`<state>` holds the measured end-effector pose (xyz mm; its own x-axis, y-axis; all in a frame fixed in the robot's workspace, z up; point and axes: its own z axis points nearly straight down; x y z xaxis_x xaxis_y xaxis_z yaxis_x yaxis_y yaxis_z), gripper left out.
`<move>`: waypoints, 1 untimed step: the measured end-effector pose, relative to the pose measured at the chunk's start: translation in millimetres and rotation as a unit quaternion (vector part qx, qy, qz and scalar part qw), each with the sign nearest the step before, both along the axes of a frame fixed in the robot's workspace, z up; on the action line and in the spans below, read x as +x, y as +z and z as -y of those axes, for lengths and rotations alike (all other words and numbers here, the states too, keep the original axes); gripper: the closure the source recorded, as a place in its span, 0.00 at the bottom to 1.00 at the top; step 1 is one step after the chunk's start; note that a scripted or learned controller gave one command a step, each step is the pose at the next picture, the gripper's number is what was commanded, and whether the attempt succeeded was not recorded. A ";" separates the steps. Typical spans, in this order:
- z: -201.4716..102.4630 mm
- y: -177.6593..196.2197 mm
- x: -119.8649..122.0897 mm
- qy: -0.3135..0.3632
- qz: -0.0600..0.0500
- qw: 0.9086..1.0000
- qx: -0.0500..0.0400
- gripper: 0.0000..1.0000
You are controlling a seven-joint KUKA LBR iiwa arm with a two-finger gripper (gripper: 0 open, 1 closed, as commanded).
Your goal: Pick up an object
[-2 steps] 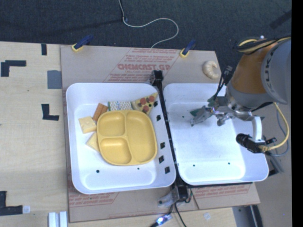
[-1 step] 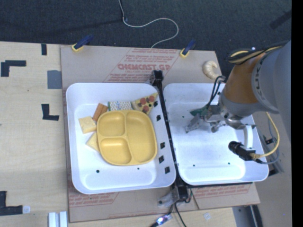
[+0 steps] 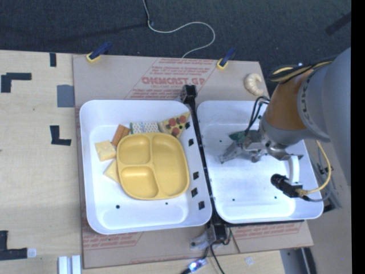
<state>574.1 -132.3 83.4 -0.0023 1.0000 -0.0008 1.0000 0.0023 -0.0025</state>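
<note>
The objects that could be picked up all lie in the left bin (image 3: 94, 210). The biggest is a yellow plate (image 3: 153, 165) with three compartments, in the middle of this bin, a little toward its far edge. Around the plate are smaller things: a pale square piece (image 3: 105, 150) and an orange-brown piece (image 3: 120, 133) near the bin's left side, a pale wedge (image 3: 110, 172) that goes partly under the plate's left rim, and a colourful flat item (image 3: 175, 124) near the far right corner of the bin, close to the wall between the two bins.

The gripper (image 3: 231, 153) is not over any of these. It hangs low over the right bin (image 3: 256, 210), near the left part of this bin, and it points toward the dividing wall. The grey fingers seem to be spread apart, and I see nothing between them. A small green part (image 3: 237, 135) shows just beside the wrist; I cannot tell what it is.

So every object lies to the left of the jaws, on the other side of the dividing wall. I judge that the arm must cross this wall before it can grasp anything. The colourful item is the nearest one. The plate is wide and flat, so probably only its rim can be taken.
</note>
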 end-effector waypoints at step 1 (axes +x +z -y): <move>0.1 11.6 0.7 0.000 0.001 1.000 0.000 1.00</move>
<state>574.7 -132.4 95.0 -0.0027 1.0000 -0.0017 1.0000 0.0027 -0.0002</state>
